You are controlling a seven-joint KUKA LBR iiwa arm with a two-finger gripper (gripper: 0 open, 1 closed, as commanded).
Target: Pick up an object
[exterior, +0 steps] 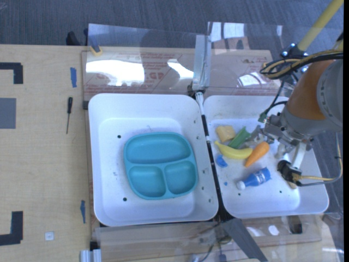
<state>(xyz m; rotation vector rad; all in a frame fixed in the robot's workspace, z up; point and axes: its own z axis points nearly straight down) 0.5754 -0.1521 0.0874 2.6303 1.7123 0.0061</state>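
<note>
Gripper (264, 131), jaw state not discernible from above, hangs low in the right bin (313, 201) with the carrot (257, 153) just below-left of it, long axis slanting up toward the fingers, banana (233, 152) lying just beyond.
</note>
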